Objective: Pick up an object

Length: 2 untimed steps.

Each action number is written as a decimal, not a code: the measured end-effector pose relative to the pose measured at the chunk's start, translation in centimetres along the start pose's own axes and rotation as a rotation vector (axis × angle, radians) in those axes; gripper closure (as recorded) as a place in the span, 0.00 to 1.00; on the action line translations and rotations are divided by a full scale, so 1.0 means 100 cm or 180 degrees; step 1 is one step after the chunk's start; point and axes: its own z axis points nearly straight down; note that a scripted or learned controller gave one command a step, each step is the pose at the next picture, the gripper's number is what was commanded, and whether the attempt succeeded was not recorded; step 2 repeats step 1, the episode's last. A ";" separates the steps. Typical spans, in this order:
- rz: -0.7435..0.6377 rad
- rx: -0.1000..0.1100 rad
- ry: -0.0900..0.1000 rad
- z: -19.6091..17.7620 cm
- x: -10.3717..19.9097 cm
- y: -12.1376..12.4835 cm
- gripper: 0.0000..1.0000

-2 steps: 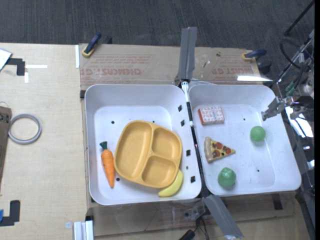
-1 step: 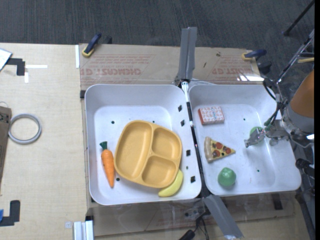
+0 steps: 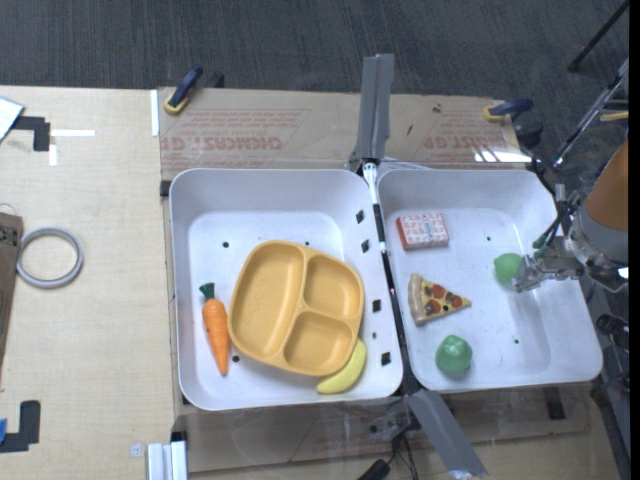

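— Presently, largest item first?
— Right bin [image 3: 575, 363]; gripper [image 3: 527, 279], right of frame, finger spread: cannot tell.
— And the target?
— Small green ball [image 3: 508, 265], right bin, touching or just left of the gripper tip; no long axis.

Tray [image 3: 296, 308], carrot [image 3: 215, 334] and banana [image 3: 344, 371] in left bin [image 3: 190, 208]; pizza slice [image 3: 436, 299] in right bin [image 3: 560, 353].

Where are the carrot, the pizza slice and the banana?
carrot [image 3: 215, 334], camera view, middle of its orange body.
pizza slice [image 3: 436, 299], camera view, centre of the topping side.
banana [image 3: 345, 373], camera view, middle of the yellow curve.
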 end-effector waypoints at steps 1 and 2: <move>-0.0247 -0.0002 -0.0018 -0.144 -0.005 -0.042 1.00; -0.0247 -0.0002 -0.0018 -0.144 -0.005 -0.042 1.00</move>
